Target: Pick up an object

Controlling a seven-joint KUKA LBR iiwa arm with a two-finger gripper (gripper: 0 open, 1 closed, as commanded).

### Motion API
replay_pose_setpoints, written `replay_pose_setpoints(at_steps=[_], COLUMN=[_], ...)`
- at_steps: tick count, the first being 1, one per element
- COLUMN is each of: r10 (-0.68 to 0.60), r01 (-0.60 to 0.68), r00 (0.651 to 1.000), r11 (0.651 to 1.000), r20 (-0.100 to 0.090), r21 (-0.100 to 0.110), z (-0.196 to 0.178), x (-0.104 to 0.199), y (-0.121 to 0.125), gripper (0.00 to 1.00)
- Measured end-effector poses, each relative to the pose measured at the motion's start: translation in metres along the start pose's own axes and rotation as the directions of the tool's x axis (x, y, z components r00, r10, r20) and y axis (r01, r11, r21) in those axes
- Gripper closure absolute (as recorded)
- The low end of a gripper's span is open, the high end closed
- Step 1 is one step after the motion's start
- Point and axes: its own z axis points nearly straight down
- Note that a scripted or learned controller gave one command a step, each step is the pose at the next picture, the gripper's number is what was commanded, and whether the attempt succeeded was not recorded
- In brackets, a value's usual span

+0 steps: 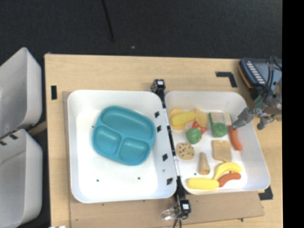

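The right bin (251,172) holds several toy foods: a yellow pepper (179,119), a green apple (193,136), a green pepper (218,129), an orange carrot (235,139), a cookie (185,150), a slice of toast (221,150), a cone (204,164), a banana (229,168) and a corn cob (203,184). My gripper (250,122) hangs over the bin's right rim, just above and right of the carrot. It stands open with nothing between its fingers. One fingertip (237,121) points toward the carrot's top end.
The left bin (80,175) carries a blue divided plate (124,135). Black clips (158,85) sit along the seam between the bins. A dark device (256,72) lies on the bench at the back right. White chairs (16,94) stand at the left.
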Motion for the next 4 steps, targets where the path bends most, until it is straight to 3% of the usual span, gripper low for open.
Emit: replay_pose_setpoints(at_steps=[1,3,4], r10=[-0.003,-0.002,0.0], r01=[0.003,0.002,0.0], r00=[1.0,1.0,1.0], r11=[1.0,1.0,1.0], r20=[0.003,0.002,0.001], r21=[-0.01,-0.007,-0.004], z=[-0.006,0.092,0.147], x=[0.0,0.016,0.016], y=[0.002,0.008,-0.003], gripper=[0.0,0.0,0.0])
